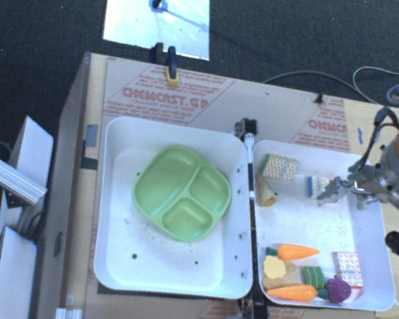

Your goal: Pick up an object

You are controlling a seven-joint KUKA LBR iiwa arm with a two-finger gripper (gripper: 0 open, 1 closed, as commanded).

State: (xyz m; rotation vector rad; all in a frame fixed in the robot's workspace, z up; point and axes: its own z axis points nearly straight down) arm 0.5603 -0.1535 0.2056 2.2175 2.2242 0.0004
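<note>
The arm is seen reaching in over the far right part of the right bin [380, 291], with the gripper [335, 192] hanging above that bin's far half. The fingers appear spread and nothing is seen between them, so the gripper is judged released and not grasping.

Just beside the gripper, towards the bin's far edge, a small blue-and-white packet [317, 185] lies on the floor of the bin; whether it is touched cannot be told. A patterned box [279, 167] sits in the far left corner of the same bin, near the divider [250, 192]. Along the near edge are gathered two carrots [297, 253], a yellow piece [273, 266], a green piece [313, 276], a purple piece [338, 289] and a red-and-white carton [349, 267].

The left bin [116, 202] bears a green compartment plate [182, 192].

The coming move is judged to turn on the blue-and-white packet, which lies nearest, slightly left of the fingertips; only a short shift leftward and a descent would be needed. The near-edge cluster lies well apart from the gripper and is crowded, so a clean grasp there is judged harder
</note>
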